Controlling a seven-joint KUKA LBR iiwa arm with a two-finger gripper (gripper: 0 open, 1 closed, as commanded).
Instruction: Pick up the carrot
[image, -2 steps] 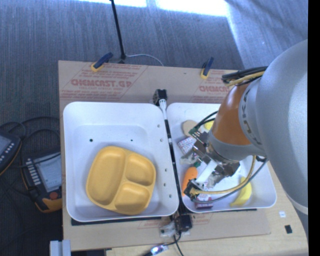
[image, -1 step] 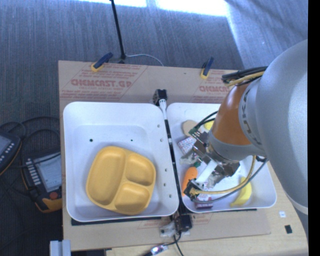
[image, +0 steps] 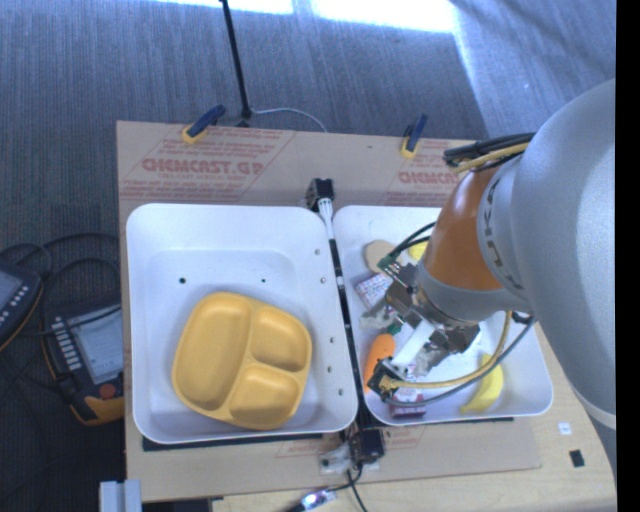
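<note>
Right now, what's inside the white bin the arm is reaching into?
In the right bin, beneath the arm: an orange carrot near the left wall, a yellow banana at the lower right, and a pale round item at the top. The arm covers the bin's middle.

Arm (image: 500, 250) down, hand (image: 392, 372) low.

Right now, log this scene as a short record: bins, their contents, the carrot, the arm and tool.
left bin: holds a yellow divided plate, three compartments, nothing in them
right bin: holds the carrot, a banana and small items partly hidden under the arm
carrot: orange, near the right bin's left wall, toward the front
banana: yellow, front right of the right bin
arm: reaches down into the right bin
tool: low beside the carrot; grasp cannot be confirmed
</note>
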